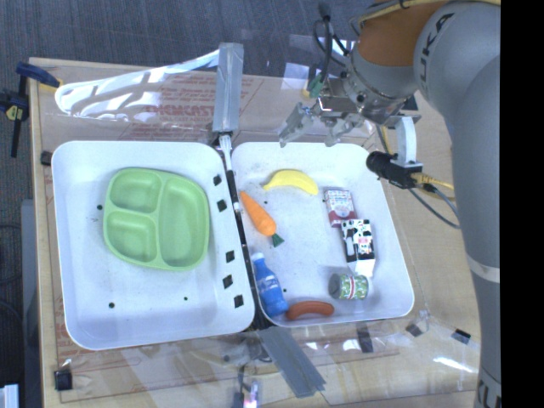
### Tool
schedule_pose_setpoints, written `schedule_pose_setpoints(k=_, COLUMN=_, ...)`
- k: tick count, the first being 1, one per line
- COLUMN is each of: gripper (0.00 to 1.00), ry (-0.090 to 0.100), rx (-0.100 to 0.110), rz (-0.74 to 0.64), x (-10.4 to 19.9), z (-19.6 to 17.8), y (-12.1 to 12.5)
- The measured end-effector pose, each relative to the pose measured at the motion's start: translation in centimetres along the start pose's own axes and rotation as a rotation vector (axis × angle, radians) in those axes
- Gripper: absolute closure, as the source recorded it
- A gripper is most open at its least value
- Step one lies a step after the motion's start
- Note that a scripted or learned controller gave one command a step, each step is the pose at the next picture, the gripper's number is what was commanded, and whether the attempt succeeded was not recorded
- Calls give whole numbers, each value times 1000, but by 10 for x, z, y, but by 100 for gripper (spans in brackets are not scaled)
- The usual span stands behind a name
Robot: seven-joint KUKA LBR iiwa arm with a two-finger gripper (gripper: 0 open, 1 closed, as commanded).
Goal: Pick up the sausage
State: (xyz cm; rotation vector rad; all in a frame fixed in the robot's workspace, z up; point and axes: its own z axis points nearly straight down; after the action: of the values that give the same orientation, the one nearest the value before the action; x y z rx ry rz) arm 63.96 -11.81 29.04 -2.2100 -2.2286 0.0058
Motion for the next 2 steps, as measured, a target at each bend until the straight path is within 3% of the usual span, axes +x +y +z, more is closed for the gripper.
schedule_pose_setpoints(k=1, gripper=0, ry=1, rx=1, rz=137, x=-54, z=43, y=-8)
schedule_pose_setpoints(k=2, gripper=0, ry=1, rx=1, rz=144, x=-81, z=172, y=-32)
